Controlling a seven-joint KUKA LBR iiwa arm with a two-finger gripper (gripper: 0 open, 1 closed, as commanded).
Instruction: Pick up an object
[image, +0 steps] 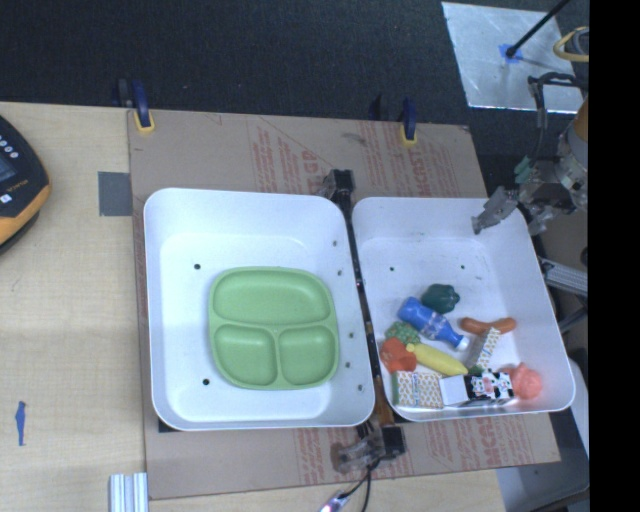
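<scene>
Lying side by side on a brown cardboard sheet (250, 150), two shallow white bins take up most of the bench. The left bin (175, 240) holds a green divided plate (272, 327), flat near its middle. The right bin (520, 270) carries a heap of small toys along its near side: a blue bottle (430, 322), a dark green piece (440, 297) just beyond it, a yellow piece (437, 358), a red piece (398, 354), an orange sausage shape (487, 325), a black-and-white carton (488, 387) and a pink ball (527, 381) at the near right corner. The gripper (497, 212) hangs over the far right rim of that bin, well apart from the toys; whether it is parted or closed I cannot tell.
</scene>
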